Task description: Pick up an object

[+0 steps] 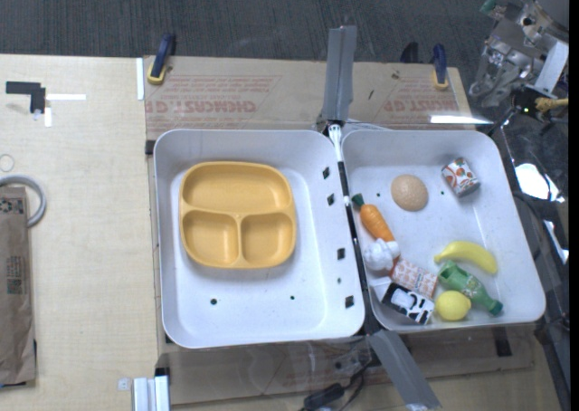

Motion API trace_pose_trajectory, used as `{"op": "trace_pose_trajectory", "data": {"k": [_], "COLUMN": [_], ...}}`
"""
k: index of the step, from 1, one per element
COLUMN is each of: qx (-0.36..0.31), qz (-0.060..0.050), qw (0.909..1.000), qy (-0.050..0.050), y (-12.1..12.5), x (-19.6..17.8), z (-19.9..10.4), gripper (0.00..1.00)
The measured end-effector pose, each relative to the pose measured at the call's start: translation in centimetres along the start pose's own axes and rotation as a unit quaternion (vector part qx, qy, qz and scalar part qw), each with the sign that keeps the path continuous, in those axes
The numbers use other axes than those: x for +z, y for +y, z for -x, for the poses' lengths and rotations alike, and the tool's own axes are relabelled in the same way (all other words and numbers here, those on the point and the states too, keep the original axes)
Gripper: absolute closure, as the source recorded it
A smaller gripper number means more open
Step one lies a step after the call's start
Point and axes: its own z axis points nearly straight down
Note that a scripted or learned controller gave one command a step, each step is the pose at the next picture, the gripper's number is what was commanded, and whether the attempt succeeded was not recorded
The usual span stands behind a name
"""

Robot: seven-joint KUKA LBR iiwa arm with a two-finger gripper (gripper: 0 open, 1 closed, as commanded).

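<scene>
The right bin [507, 219] holds several small objects: a tan round bread roll [409, 192], a small printed can [460, 176], an orange carrot [374, 221], a yellow banana [467, 255], a green bottle [470, 288], a yellow lemon [452, 306], a red-and-white packet [413, 276] and a black-and-white item [408, 301]. My gripper [498, 65] hangs at the top right, above and behind the right bin's far corner, well away from every object. Nothing is between its fingers.
The left bin [172, 246] bears a yellow divided plate [238, 215]. A grey divider post [339, 74] rises between the bins at the back. Cardboard [244, 97] with blue clamps lies behind the bins. A brown bag [16, 282] sits at the far left.
</scene>
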Motion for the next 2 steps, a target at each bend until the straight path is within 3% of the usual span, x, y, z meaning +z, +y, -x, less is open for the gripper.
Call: {"op": "trace_pose_trajectory", "data": {"k": [1,2], "qx": [-0.077,-0.158], "qz": [0.001,0.001], "qw": [0.9970,0.9874], "qy": [0.000,0.000], "y": [-6.8,-3.2], "x": [-10.0,-10.0], "z": [-7.6,-1.2], "gripper": [1.00,1.00]}}
